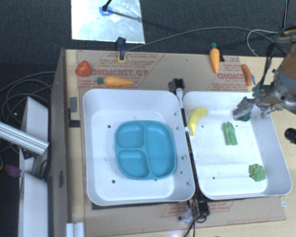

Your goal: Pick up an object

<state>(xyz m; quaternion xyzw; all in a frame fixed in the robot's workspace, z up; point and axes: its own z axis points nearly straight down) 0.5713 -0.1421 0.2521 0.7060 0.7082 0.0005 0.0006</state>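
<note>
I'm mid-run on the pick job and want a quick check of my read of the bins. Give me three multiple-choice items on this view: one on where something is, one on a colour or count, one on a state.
1. Where does the blue divided plate lie?
A. In the left bin
B. In the right bin
C. On the cardboard behind the bins

2. How many toy foods lie in the right bin?
A. One
B. Three
C. Five

3. How does the pincer stand?
A. Low over the left bin
B. At the right bin's far right part, apart from the banana
C. Resting on the blue plate

Answers:
1 A: the plate sits in the middle of the left bin.
2 B: the banana, the green stalk and the green knobbly piece lie there.
3 B: it hangs near the far rim, with bare floor between it and the banana.
</note>
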